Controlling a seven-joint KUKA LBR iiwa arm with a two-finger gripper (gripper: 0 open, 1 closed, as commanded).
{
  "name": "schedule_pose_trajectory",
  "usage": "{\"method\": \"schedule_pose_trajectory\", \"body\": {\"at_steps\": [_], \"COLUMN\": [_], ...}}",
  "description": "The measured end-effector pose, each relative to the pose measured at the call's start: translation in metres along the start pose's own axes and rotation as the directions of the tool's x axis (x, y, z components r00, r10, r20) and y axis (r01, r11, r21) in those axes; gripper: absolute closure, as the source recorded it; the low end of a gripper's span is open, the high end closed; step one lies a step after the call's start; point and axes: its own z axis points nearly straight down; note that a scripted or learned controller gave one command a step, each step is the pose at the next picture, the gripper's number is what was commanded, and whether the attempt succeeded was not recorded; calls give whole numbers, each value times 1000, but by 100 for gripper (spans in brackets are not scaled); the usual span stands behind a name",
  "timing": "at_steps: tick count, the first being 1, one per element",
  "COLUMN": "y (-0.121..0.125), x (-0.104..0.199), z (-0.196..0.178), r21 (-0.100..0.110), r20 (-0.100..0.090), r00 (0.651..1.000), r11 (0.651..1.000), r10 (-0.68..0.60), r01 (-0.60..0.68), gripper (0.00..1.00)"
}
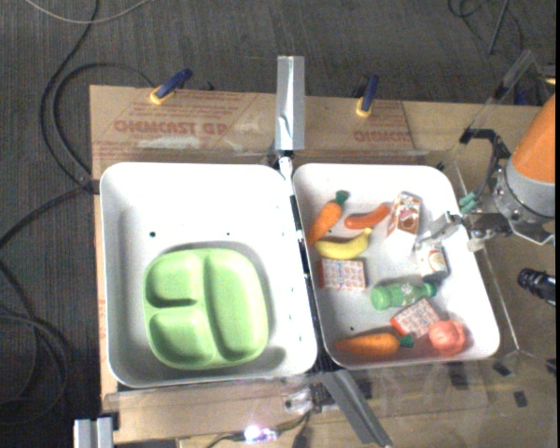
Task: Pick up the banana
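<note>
The yellow banana [343, 246] lies in the right bin [467, 203], left of its middle, curved with its ends pointing up. It sits just below an orange carrot [325, 217] and above a small checkered packet [343, 273]. My gripper [433, 239] hangs over the right half of the same bin, about a hand's width to the right of the banana and apart from it. Nothing shows in its grasp. The arm's orange band [537, 147] is at the right edge.
Around the banana lie a red pepper [367, 217], a small carton [406, 213], a green bottle [401, 294], a red box [415, 317], a second carrot [366, 344] and a red fruit [446, 336]. The left bin [131, 194] holds a green divided plate [205, 306].
</note>
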Motion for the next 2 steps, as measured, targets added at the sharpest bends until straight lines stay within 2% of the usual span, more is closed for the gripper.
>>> {"method": "schedule_pose_trajectory", "body": {"at_steps": [1, 2], "y": [29, 35], "x": [32, 96], "z": [103, 106], "r21": [-1, -13], "r20": [4, 12], "r00": [999, 977], "r11": [999, 977], "r10": [53, -212], "r01": [-53, 212], "gripper": [0, 0]}}
